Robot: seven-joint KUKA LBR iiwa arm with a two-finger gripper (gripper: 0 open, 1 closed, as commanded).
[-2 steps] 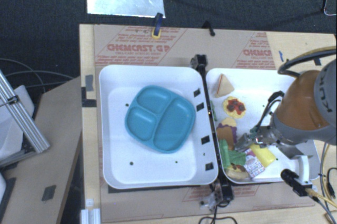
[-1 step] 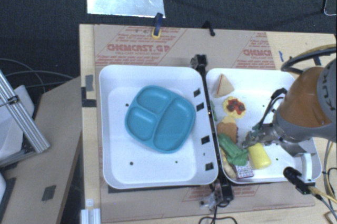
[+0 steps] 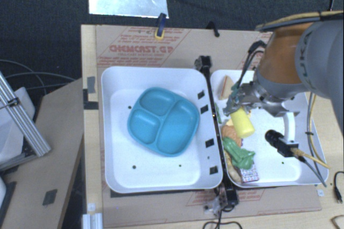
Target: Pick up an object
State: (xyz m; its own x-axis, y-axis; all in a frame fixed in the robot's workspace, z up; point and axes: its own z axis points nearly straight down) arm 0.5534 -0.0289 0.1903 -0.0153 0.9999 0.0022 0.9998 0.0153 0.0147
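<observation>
My gripper (image 3: 237, 102) hangs low over the left part of the right bin (image 3: 290, 171), under the grey arm with its orange band. A yellow cylinder-shaped object (image 3: 243, 122) lies right below and touching the gripper's tip. Whether it is held cannot be seen. A green toy (image 3: 239, 153) lies in front of it. A small patterned packet (image 3: 249, 174) sits at the bin's front edge. A tan round piece (image 3: 229, 131) rests beside the yellow object, and a pale wedge (image 3: 226, 85) lies at the bin's back left.
The left bin (image 3: 123, 179) holds a blue divided plate (image 3: 163, 121). A black divider with clips (image 3: 210, 109) runs between the bins. The arm covers the right bin's back right.
</observation>
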